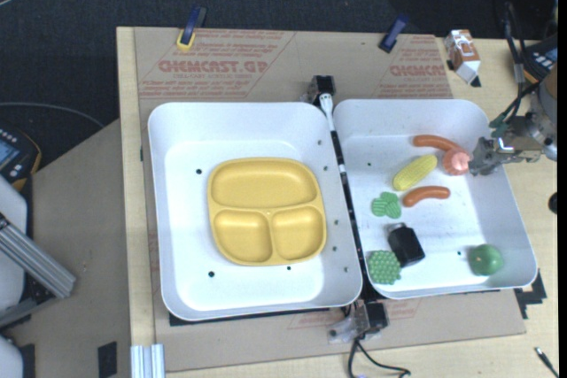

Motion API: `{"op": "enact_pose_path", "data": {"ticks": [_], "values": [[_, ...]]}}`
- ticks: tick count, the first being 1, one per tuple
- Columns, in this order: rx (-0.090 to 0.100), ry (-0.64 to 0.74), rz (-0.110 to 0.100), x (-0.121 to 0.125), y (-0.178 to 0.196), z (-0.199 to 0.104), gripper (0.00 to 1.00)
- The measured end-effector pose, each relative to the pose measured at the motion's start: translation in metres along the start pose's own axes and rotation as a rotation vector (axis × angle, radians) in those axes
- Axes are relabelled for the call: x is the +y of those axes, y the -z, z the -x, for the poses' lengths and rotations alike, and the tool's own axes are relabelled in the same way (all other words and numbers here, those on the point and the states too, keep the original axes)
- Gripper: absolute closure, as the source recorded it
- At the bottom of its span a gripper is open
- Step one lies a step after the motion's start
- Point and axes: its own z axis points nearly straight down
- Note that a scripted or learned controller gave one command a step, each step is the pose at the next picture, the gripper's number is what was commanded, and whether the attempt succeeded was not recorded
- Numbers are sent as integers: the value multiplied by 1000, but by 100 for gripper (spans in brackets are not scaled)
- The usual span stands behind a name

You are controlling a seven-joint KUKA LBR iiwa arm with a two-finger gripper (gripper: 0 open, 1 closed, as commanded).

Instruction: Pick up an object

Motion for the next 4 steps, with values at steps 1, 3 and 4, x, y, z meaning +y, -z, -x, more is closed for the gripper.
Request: {"op": "enact_pose_path", "data": {"ticks": [1,3,4], "values": [[5,4,-7,0,7,-55,100],[4,6,-4,17,19,-166,100],[5,5,-4,23,19,-218,100]]}}
